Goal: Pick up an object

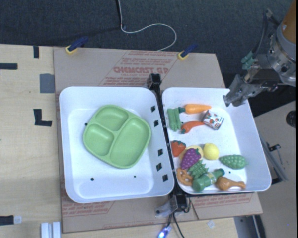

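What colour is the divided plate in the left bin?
Light green, the divided plate shows plainly in the camera view.

A divided plate [117, 135] lies in the left bin [69, 103]. Right of this plate, the other bin [251, 118] holds the toy foods [201, 155].

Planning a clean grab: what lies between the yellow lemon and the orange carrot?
In the camera view, a small red-and-white can lies between the lemon and the carrot.

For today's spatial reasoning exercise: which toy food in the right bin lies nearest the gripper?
The small red-and-white can, closer to the gripper than the orange carrot.
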Available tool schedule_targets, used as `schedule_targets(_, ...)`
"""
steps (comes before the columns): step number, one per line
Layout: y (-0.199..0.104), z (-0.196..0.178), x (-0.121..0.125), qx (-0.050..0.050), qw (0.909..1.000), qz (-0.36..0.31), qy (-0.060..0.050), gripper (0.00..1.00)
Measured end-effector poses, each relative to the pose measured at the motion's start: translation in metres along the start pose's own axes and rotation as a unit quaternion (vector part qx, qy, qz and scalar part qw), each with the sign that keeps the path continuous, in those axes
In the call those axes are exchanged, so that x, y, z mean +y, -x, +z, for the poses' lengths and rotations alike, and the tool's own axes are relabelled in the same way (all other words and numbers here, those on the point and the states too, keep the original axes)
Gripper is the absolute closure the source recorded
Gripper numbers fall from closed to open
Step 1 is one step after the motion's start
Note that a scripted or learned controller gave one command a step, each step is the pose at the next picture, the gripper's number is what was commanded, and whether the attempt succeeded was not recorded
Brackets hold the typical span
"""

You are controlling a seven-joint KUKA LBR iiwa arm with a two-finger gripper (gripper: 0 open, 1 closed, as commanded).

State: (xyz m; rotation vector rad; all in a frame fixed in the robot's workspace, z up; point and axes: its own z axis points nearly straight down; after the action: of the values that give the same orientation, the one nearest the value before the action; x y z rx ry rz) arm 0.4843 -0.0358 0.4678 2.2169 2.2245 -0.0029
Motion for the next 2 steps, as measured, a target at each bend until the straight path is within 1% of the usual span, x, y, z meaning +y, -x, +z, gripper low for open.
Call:
schedule_targets(1,-0.077,-0.056,0.043,0.002,1.0000,-0.003,0.003,1.00)
schedule_targets(2,0.000,0.043,0.013,0.000,1.0000,0.005,-0.006,1.00)
